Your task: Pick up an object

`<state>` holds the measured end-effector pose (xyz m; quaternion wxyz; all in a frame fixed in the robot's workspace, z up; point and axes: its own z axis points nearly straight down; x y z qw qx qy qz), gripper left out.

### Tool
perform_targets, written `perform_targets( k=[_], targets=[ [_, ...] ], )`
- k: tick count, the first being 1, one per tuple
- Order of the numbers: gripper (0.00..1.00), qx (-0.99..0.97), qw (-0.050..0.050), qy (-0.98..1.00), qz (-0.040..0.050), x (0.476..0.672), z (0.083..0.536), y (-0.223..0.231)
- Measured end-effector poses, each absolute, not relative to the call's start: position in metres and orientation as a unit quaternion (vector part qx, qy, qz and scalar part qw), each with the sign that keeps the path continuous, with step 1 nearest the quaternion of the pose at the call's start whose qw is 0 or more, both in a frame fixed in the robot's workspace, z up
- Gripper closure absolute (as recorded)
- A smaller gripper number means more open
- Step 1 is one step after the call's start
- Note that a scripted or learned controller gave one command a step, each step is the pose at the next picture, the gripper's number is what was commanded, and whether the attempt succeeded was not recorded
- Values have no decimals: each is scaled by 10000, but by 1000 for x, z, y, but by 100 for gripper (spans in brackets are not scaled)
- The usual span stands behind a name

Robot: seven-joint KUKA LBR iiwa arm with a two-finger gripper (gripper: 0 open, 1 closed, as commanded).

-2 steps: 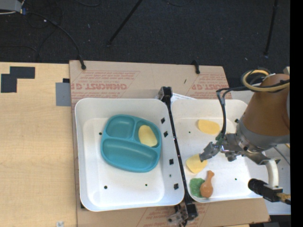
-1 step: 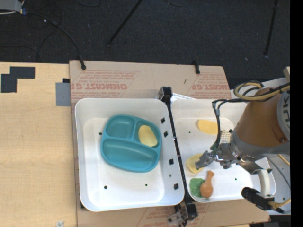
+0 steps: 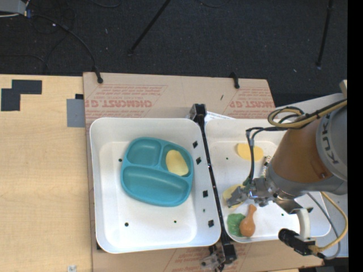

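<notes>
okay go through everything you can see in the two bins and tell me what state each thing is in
teal divided plate: flat in the left bin, right way up.
yellow piece: lying in the plate's upper right compartment.
yellow disc: flat in the right bin.
drumstick toy: lying on the green piece.
pincer: low over the right bin.

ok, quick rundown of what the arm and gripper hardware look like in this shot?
The arm is a thick rounded grey body with a wide orange band above the wrist and dark KUKA lettering on the grey shell. Black and yellow cables loop over its top and trail along its lower right. The gripper is a small dark grey metal assembly.
</notes>
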<state>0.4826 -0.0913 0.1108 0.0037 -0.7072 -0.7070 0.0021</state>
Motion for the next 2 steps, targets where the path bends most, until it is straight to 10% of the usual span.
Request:
perform_targets(
  k=[1, 2],
  targets=[
    [0, -7073, 21, -7069, 11, 482, 86, -91],
    [100, -7089, 24, -7053, 6, 482, 98, -92]
  ],
)
